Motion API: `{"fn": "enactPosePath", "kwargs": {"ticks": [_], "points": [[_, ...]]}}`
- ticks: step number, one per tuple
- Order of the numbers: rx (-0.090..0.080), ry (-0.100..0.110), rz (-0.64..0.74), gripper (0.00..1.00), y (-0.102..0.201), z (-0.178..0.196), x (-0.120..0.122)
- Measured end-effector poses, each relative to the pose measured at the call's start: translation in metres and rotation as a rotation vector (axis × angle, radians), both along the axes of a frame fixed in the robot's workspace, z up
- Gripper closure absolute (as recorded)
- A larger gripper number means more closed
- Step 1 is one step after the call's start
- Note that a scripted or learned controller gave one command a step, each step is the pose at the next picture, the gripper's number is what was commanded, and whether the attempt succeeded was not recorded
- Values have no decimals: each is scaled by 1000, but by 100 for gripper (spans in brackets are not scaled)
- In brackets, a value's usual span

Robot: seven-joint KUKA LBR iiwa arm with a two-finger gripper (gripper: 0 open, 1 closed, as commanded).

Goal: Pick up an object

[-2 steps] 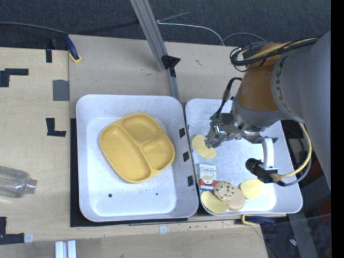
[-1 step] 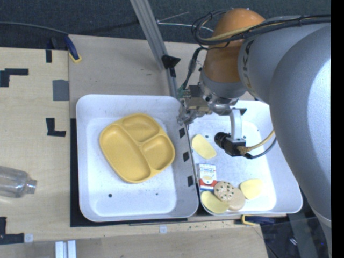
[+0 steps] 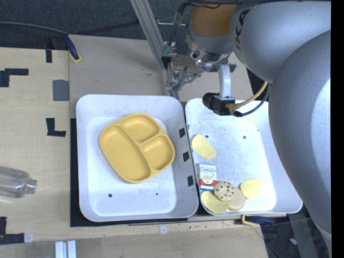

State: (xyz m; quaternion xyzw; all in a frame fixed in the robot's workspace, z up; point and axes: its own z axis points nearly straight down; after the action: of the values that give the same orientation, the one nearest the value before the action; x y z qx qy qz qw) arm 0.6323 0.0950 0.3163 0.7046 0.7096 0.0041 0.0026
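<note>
A yellow divided plate (image 3: 137, 147) lies in the left bin (image 3: 134, 200). The right bin (image 3: 244, 136) holds a yellow oval piece (image 3: 203, 146), a small red and white packet (image 3: 207, 177), a speckled cookie (image 3: 224, 190) and two more yellow pieces (image 3: 251, 187) (image 3: 213, 203) near its front edge. My gripper (image 3: 176, 85) hangs above the bench just behind the far rims of the bins, over the gap between them. It is well apart from the objects, and nothing shows in it.
The grey arm covers the right side and the far right corner of the right bin. A slanted metal rail (image 3: 148, 20) rises behind the gripper. A clear plastic bottle (image 3: 13, 181) lies on the bench at the far left.
</note>
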Motion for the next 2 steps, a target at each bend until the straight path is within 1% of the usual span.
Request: {"fn": "enactPosePath", "kwargs": {"ticks": [1, 2], "points": [[-6, 20, -14, 100, -77, -87, -19], [-4, 11, -6, 0, -72, -82, -17]]}}
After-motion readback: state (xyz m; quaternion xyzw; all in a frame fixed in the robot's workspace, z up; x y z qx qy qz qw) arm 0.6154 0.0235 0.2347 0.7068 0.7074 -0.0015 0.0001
